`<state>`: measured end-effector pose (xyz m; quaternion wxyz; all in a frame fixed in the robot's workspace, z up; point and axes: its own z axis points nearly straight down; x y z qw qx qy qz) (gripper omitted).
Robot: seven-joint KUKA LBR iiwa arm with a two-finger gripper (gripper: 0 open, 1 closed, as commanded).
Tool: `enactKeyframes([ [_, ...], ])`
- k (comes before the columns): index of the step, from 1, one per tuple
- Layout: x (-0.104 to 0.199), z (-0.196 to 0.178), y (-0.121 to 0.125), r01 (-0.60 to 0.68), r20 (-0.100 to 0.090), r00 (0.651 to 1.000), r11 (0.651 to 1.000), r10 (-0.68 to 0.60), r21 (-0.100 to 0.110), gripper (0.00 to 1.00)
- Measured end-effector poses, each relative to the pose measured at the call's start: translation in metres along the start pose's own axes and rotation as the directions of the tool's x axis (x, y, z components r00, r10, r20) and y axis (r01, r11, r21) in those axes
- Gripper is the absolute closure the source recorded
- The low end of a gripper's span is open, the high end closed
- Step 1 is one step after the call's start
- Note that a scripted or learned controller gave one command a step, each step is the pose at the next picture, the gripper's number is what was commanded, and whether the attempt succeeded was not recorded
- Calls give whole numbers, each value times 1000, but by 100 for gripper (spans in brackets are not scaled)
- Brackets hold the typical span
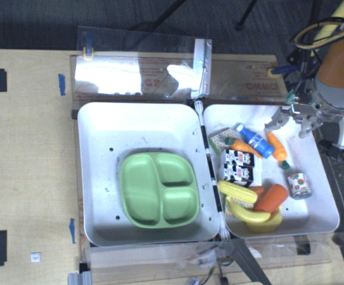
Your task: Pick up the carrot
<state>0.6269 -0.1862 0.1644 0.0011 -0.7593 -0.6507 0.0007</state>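
A small orange carrot lies in the right bin, at its far right, close beside a blue bottle. My gripper hangs just beyond and above the carrot, near the bin's back right corner. Its two fingers are spread apart with nothing between them. A second slim orange piece pokes out from under the bottle on its left. A fatter orange-red vegetable rests near the front.
The right bin also holds a black-and-white patterned box, a corn cob, a banana and a small can. A green divided plate sits in the left bin. Cables hang behind the arm.
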Motion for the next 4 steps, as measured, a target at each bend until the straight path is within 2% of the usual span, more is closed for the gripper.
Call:
enactKeyframes([
  [1,-12,68,7,51,-2,999,999,-51,-6,0],
  [2,-13,76,25,-23,-18,1000,1000,23,-1,0],
  [3,-16,66,26,-21,-6,1000,1000,21,-8,100],
  [4,29,-68,37,-59,1,998,998,59,-5,100],
])
